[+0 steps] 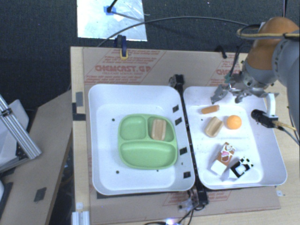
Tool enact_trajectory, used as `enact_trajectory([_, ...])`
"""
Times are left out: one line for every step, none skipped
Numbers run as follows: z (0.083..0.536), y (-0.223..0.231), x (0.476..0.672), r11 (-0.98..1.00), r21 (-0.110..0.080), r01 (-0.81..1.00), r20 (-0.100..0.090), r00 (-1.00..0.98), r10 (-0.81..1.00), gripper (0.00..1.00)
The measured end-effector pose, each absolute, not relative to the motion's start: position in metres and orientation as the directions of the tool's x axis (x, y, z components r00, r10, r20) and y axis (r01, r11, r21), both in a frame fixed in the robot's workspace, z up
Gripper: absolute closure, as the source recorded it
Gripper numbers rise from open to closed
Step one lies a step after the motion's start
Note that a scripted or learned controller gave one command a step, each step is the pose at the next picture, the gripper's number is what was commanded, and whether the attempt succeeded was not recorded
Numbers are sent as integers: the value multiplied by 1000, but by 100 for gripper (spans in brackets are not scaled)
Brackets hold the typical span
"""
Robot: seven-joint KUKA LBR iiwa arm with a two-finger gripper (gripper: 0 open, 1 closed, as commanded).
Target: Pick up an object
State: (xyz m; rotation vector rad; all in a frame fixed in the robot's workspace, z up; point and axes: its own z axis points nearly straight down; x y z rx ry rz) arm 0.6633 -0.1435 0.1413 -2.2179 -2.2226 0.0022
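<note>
On the cardboard-covered bench (140, 67), the gripper (230, 93) is seen spread open and empty at the upper right of the frame, above the small sausage (210, 109) in the right bin (276, 170), which could be nudged aside by a misaligned descent.

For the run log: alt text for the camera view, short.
The gripper hovers over the far edge of the right bin, above a hot dog, bread roll, orange and small cartons. The left bin holds a green tray with another roll.
</note>
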Motion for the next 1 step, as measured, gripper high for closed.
enact_trajectory([89,-143,663,4,-2,1000,0,-4,1000,0])
